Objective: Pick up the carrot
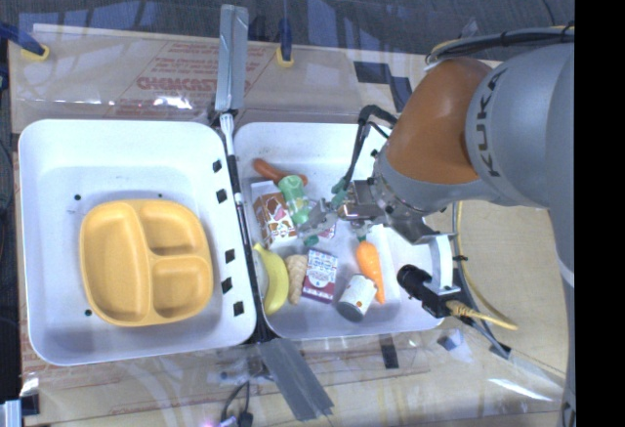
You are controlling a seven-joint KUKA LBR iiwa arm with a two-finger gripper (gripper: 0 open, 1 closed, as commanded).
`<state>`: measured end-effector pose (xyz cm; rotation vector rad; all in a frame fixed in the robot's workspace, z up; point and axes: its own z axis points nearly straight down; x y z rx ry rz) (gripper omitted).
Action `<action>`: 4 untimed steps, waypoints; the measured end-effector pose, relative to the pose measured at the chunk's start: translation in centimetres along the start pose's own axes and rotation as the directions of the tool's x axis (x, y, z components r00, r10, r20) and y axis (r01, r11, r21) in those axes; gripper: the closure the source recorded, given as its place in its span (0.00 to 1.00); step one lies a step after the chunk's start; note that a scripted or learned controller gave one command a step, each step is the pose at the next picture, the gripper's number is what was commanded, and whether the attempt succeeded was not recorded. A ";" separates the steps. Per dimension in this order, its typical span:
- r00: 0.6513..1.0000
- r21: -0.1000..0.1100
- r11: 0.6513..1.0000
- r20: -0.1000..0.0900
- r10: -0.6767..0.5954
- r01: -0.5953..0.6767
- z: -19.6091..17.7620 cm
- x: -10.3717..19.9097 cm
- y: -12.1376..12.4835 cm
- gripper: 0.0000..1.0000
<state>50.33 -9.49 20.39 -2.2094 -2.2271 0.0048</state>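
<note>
Two white bins sit side by side; right bin (293, 134) holds the carrot (370, 266) beside a small can (357, 297), banana (273, 280) and cartons. Gripper (344, 207) hovers just above-left, grip unclear.

So there were two shallow white bins side by side. The left bin (49, 220) had just a yellow plastic divided plate (146, 261) sitting in it. The right bin (322, 134) was the messy one: an orange carrot (370, 266) lay near its right side, with a small white can (357, 297) touching its near end. Left of those sat a small purple-and-white carton (321, 276), a yellow banana (273, 278) along the left wall, and a red-and-white snack packet (276, 215). A green-capped bottle (293, 189) and a thin orange stick-like thing (270, 169) lay farther back. The grey arm with its orange band (459, 132) reached in from the right, and its gripper (344, 207) hung just beyond the carrot's far end, not on it.
</note>
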 end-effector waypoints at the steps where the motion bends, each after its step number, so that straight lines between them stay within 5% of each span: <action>1: 0.997 -0.004 0.997 0.001 0.071 -0.071 -5.7 -5.2 1.0 0.00; 2: 0.985 -0.008 0.985 0.000 0.174 -0.174 10.9 -8.4 -1.3 0.00; 3: 0.986 -0.009 0.986 -0.001 0.168 -0.168 9.9 -8.2 -1.1 1.00; 4: 0.960 -0.004 0.960 -0.001 0.280 -0.280 -1.3 -8.9 -0.4 1.00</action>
